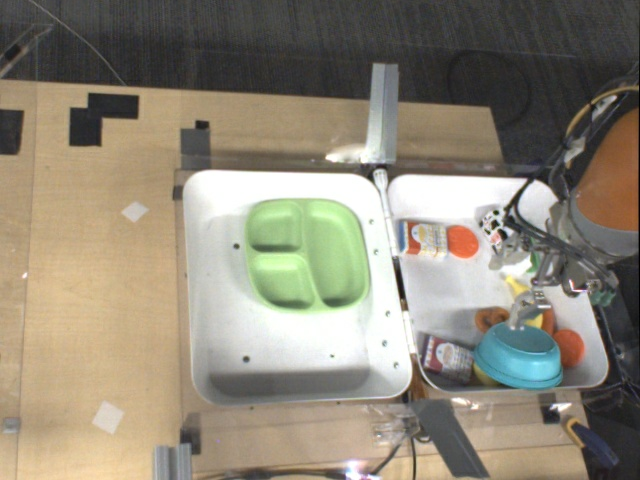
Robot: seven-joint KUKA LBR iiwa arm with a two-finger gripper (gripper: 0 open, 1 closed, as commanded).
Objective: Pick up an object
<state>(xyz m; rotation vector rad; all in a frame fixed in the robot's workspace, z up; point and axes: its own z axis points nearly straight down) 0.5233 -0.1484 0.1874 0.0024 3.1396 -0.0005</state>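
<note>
The arm [606, 183] is seen reaching in from the right, its orange band uppermost, with the pincer [527, 306] pointed downward.

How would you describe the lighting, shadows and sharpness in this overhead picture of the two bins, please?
In the camera view, lighting is even and soft; the left bin shows a grey shadow along its near wall, under the green divided tray. The right bin is bright, nearly washed out on its floor. The tool looks slightly blurred above the blue bowl; small items there are hard to resolve.
</note>
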